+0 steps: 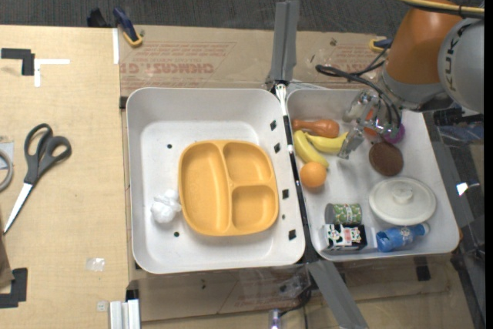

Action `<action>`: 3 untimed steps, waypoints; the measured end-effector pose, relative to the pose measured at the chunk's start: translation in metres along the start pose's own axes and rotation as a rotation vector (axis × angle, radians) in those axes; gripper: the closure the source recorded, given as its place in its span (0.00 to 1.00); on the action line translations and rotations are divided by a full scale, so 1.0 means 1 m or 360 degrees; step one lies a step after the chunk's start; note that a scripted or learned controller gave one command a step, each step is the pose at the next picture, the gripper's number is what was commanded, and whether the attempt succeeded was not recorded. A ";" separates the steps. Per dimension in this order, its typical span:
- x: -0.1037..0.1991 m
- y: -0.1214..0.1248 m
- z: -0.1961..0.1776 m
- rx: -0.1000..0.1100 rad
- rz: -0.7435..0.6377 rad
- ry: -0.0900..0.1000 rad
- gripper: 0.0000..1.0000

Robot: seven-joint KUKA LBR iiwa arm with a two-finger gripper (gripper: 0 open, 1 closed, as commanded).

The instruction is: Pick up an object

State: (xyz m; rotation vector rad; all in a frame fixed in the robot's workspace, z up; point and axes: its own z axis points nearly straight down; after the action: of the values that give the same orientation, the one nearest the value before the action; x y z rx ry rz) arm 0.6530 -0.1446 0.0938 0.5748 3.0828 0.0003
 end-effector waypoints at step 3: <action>0.020 -0.001 -0.108 0.0002 0.0243 0.0007 1.00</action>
State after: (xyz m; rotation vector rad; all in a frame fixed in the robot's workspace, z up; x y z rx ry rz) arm 0.6335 -0.1385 0.2014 0.8098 3.0344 0.0000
